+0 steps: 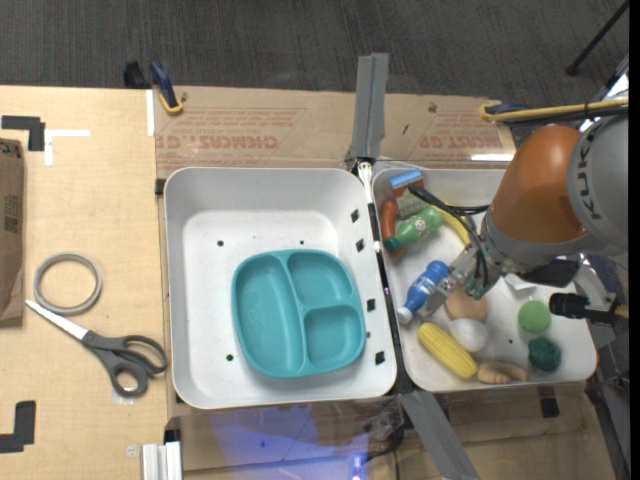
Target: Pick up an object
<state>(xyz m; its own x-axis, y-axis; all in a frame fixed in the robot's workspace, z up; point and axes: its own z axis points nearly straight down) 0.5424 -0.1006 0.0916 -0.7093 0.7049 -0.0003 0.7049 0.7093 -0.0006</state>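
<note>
Landmark is the teal divided plate (300, 313), alone in the left bin (190, 268). Right of it, in the right bin (575, 368): a small blue-and-white bottle (424, 289) – my likely pick – w/ a corn cob (446, 350) just below and a green bottle (414, 227) above. Blue bottle looks light, stiff, slick plastic, so I'd pinch across its mid-body. My gripper (470, 280) sits just right of it – can't tell how my jaws stand.

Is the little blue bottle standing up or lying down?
Lying down. The blue bottle rests on its side in the right bin, cap pointing lower left.
</note>
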